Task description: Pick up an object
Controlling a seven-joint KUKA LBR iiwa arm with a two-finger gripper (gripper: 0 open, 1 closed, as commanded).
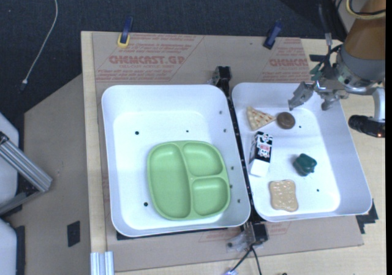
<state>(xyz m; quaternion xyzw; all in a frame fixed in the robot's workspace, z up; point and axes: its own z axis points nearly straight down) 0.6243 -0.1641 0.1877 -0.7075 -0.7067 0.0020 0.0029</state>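
Observation:
My gripper (pixel 313 100) hangs over the far part of the right bin (pixel 343 145), open, with nothing between its fingers. Its left fingertip is just above and right of a round brown cookie (pixel 285 121). A pizza slice (pixel 259 116) lies left of the cookie. Nearer the front are a small white carton with a cow print (pixel 262 152), a dark green lump (pixel 305 163) and a tan cracker-like slab (pixel 283 195).
The left bin (pixel 122 127) holds a green divided plate (pixel 187 179). A black clamp (pixel 222 75) sits at the far end of the seam between the bins. Both bins rest on a cardboard sheet (pixel 184 53). The arm's body (pixel 367 41) stands at the right.

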